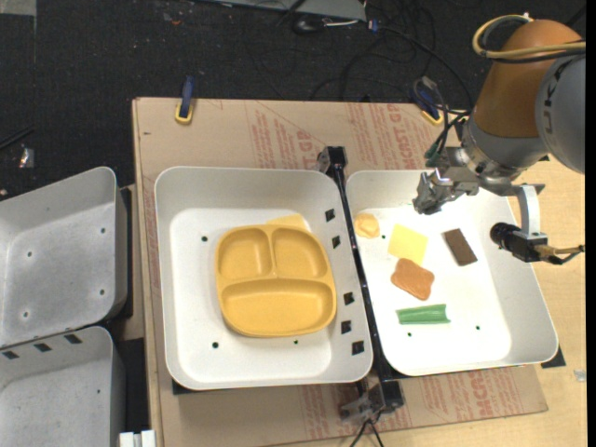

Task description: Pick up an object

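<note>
While our gripper hovers over the right bin, jaws unreadable, we judge the yellow slab below light, stiff and thin: pinch its opposite edges.

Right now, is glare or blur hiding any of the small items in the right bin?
Camera view: even light, no glare on the right bin. The yellow square, brown block, orange piece and green strip read sharp, with faint shadows. The gripper is dark and a little soft at the bin's back edge.
</note>
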You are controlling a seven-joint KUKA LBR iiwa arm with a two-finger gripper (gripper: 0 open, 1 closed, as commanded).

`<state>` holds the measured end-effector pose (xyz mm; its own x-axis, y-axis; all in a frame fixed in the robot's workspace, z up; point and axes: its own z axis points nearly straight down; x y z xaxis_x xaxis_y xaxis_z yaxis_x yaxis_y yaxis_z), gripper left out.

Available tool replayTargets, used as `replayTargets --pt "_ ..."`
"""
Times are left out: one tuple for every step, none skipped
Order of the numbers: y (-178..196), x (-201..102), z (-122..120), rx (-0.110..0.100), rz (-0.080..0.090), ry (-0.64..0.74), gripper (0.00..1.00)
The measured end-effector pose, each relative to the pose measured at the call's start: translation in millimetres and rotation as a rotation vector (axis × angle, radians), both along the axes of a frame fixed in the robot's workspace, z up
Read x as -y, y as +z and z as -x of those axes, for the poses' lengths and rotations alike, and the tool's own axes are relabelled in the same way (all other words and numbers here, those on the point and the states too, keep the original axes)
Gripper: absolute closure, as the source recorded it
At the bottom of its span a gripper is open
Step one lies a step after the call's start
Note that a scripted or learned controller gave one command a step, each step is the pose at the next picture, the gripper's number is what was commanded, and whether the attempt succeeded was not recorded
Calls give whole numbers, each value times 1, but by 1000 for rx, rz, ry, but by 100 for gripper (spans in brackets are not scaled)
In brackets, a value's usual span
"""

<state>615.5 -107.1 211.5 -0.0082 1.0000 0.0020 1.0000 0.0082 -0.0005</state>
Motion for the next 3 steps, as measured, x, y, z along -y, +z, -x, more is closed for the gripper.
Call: replayTargets --pt "13 -57 10 1 0 0 100" --pt "6 -104 18 -2 0 -1 100" --pt "5 -166 25 -2 0 1 100"
